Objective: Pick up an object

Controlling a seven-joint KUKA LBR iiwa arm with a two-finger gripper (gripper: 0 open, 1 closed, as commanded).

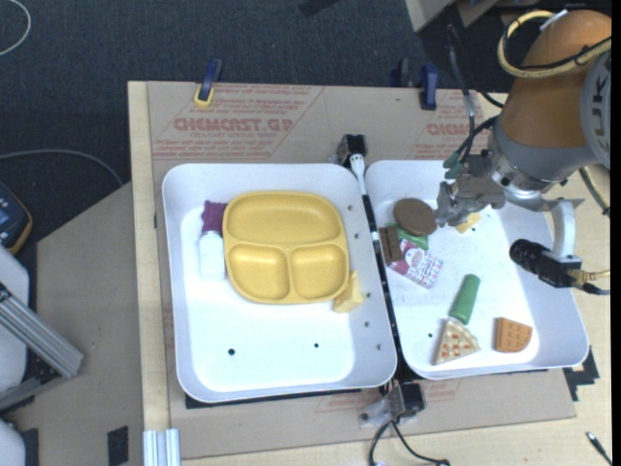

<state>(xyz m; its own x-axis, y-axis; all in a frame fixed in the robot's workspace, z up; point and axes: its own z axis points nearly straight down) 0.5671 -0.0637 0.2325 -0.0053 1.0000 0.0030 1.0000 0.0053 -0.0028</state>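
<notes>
We see the gripper [456,209] low in the right bin [543,304], near its upper middle, just beside a brown round patty [415,216] that lies at the bin's upper left. A small yellow piece [472,222] sits right under the gripper; we cannot tell whether it is touching it or gripped, and we cannot tell if the gripper is released or clenched. Below the patty lie a brown bar [391,246] and a pink-and-white packet [420,265], touching each other. Lower in the same bin are 3 more things: a green cylinder [466,298], a pizza slice [454,342] and a waffle [511,335]. The left bin [281,367] holds a yellow divided plate [285,246], with a white bottle [211,256] and a purple thing [212,216] at its left edge. Both bins rest on the cardboard-covered tabletop [252,124].
</notes>
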